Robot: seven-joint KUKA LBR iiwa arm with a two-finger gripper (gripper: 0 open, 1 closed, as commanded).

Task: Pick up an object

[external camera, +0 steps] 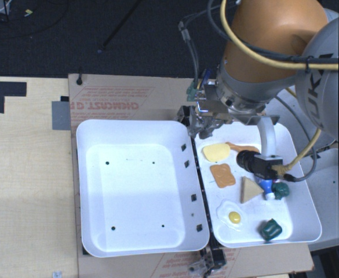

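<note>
Lowest in frame, a dark green block (270,229) and a glossy fried-egg toy (233,216) are seen in the right bin (308,227). Above them lie a tan wedge (249,190), a flat brown slice (222,175) and a smooth yellow oval (216,152). The left bin (131,184) is plain white plastic. The claw (207,123) is seen at the right bin's upper left corner, just above the oval; its state cannot be told. Judged step: approach. A descent onto one object is called for next.
</note>
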